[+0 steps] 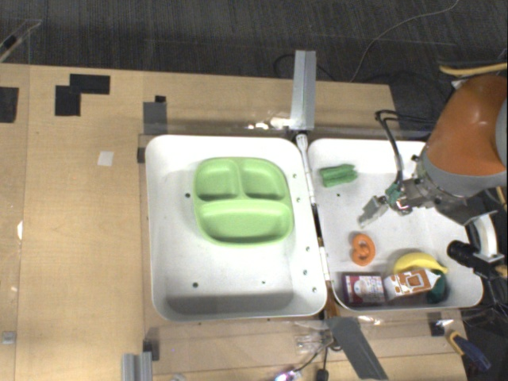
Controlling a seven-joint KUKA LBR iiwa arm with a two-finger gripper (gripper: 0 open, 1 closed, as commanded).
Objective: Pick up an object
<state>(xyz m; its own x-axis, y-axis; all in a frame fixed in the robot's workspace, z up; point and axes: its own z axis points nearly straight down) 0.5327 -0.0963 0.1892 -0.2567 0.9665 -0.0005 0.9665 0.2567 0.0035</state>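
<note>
- Objects for picking lie in the right bin [444,236]: a green pepper-like piece [337,175] near its far left corner, an orange ring-shaped toy [363,248] toward the middle, and along the near wall a dark drink carton [363,288], a brown box [413,282] and a banana [419,262] touching one another.
- The left bin [171,236] holds a green divided tray [241,198], lying flat.
- The tool [381,206] hangs over the right bin, between the green piece and the orange ring, with nothing between its fingers; whether they are spread, I cannot tell.
- Both bins sit on the wooden tabletop [71,236].
</note>
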